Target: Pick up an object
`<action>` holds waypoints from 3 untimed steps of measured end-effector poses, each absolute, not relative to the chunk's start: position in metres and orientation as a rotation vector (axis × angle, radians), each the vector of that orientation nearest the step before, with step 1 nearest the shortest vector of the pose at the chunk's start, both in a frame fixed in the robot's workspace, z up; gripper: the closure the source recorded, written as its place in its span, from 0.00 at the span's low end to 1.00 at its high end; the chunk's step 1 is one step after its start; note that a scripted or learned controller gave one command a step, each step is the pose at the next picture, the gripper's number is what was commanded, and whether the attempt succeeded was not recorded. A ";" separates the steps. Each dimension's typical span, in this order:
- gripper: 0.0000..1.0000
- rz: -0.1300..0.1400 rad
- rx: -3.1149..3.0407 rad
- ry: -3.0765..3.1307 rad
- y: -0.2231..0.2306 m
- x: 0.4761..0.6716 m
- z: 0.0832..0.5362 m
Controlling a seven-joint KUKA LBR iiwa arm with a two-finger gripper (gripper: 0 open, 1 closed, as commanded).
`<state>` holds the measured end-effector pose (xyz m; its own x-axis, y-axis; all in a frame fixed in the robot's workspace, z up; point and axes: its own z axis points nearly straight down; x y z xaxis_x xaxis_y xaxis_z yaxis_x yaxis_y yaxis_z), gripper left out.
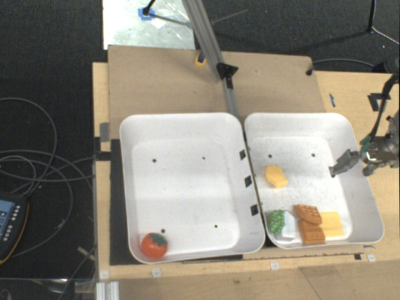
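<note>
Camera view shows my gripper [342, 165] over the right bin [359, 186]; jaw state I cannot tell. Yellow toy lump [275, 176] looks light, rigid; I'd pinch its sides.

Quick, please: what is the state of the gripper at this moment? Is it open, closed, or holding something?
Gripper: over the right bin's right edge; open or closed cannot be told, and nothing is seen held.
</note>
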<state>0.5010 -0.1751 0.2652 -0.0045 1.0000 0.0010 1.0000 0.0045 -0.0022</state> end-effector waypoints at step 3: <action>0.00 0.002 -2.217 -2.220 -0.177 0.504 0.153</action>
